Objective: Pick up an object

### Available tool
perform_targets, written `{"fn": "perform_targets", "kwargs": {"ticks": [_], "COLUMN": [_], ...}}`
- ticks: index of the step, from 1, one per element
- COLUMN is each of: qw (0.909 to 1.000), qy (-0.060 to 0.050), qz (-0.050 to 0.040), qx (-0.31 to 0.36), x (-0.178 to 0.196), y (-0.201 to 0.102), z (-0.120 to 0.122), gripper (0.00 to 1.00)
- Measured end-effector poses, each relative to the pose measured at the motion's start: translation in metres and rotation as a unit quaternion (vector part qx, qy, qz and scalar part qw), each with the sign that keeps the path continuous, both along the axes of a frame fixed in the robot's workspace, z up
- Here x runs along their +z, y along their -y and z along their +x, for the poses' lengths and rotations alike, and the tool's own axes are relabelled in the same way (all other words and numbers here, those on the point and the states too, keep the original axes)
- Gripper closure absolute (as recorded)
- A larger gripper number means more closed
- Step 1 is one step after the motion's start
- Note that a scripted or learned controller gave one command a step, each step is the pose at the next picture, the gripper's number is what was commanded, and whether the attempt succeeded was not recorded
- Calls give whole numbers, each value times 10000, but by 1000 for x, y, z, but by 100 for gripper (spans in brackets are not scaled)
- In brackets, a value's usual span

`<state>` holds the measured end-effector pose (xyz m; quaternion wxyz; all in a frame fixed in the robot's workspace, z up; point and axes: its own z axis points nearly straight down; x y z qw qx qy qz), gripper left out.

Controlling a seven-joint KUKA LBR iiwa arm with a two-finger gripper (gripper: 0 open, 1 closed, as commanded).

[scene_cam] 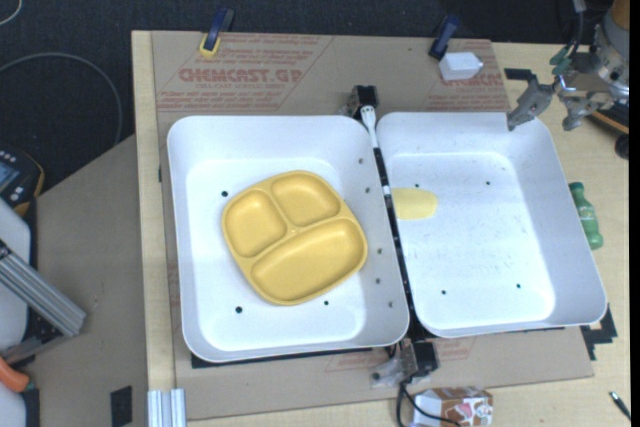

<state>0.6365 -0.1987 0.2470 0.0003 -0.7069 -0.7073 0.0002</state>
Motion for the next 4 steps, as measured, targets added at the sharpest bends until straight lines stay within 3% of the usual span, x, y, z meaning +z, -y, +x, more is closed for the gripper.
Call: {"fn": "perform_targets", "kwargs": {"ticks": [1, 2, 3, 4], "qw": [10000, 9999, 10000, 10000], "qy": [95, 119, -7, 13], "qz": [-20, -14, 19, -2], "qx": [21, 31, 78, 8], "x": [144, 300, 289, 299], "y": [-37, -90, -229, -222], "z": [-50, -101, -147, -145], "gripper": [0, 0, 0, 100]}}
